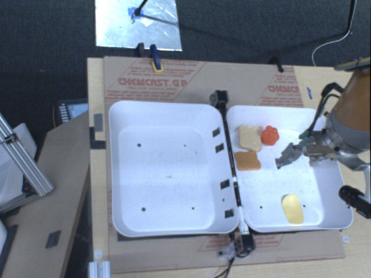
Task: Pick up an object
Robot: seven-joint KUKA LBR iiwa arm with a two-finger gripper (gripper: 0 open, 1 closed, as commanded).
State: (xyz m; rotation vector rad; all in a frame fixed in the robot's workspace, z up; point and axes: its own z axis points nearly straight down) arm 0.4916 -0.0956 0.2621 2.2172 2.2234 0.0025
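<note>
Camera view puts my tool (pixel 282 158) low over the right bin (pixel 324 213), and I see nothing gripped; I cannot tell how wide it stands. Just beside it lie an orange-brown piece (pixel 248 161), a tan piece (pixel 250 136) and a red object (pixel 269 135); a yellow object (pixel 293 208) sits apart.

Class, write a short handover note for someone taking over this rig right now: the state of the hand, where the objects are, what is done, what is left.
Hand: over the right bin, nothing between its fingers; open or shut is unclear at this angle.
Objects, all in the right bin: pale tan piece, red piece beside it, orange-brown piece just below, yellow piece near the front.
Left bin: white, beside the right one.
Done: arm has reached in near the orange-brown piece.
Left: grasp one object and lift it.
</note>
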